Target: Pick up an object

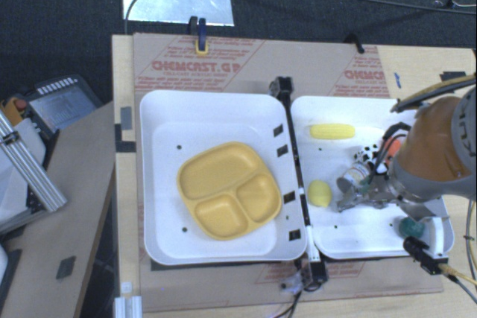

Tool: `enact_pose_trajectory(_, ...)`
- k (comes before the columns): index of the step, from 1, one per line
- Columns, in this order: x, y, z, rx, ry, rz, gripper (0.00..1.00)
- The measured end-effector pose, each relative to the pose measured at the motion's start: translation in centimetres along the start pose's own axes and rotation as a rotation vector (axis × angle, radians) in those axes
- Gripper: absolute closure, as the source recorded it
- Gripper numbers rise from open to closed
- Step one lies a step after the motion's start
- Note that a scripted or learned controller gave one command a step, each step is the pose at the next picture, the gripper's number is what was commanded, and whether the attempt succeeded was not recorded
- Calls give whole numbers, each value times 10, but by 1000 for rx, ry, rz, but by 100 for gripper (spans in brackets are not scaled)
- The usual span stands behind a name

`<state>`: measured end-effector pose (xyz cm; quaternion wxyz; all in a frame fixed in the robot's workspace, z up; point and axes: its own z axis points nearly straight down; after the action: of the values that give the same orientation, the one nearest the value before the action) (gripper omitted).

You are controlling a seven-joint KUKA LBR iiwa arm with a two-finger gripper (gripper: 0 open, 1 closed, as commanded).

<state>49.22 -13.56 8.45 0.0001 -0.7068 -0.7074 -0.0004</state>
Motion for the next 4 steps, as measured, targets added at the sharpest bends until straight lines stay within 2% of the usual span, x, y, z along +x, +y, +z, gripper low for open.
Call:
enact_pose_trajectory(1,0,1,-11,-2,0,0,100)
enact_pose_trajectory(3,8,16,-132,-8,-3,-4,100)
enact_pose_trajectory(4,8,17,-145,-4,-2,-3,100)
